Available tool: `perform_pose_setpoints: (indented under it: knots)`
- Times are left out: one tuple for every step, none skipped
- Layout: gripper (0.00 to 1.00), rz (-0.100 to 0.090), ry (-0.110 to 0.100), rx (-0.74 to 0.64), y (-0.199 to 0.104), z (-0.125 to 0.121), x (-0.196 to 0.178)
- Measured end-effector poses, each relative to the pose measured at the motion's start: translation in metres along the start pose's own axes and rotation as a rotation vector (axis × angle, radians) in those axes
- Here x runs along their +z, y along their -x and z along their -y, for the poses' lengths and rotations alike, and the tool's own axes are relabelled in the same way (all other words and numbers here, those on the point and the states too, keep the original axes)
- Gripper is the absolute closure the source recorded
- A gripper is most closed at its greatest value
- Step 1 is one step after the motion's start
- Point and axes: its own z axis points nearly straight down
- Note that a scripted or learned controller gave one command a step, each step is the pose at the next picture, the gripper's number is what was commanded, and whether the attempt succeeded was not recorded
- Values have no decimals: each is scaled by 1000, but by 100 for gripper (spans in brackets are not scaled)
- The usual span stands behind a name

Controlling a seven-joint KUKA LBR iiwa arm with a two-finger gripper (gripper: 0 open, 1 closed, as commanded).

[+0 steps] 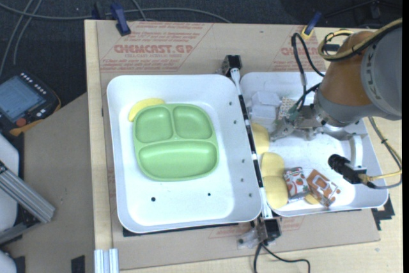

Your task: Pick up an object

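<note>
Partly hidden by the arm (358, 77), the tool (281, 130) hung low in the right bin (370, 198); whether it gripped anything was unclear.

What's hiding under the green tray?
A yellow thing pokes out from under the green divided tray at its top left corner, in the left bin. The rest under it is covered.

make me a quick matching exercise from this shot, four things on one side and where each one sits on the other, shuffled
Things:
1. green divided tray
2. yellow piece
3. brown patterned packets
4. hand

Places:
A. near front corner of the right bin
B. middle of the left bin
C. over the right bin's upper middle
D. tucked at the tray's far left corner

Pairs: 1-B, 2-D, 3-A, 4-C
</note>
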Motion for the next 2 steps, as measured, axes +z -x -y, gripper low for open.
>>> perform_pose_setpoints:
  knots:
    - [0, 1, 1, 1, 47, -63, -1]
    - [100, 3, 3, 0, 47, -64, -11]
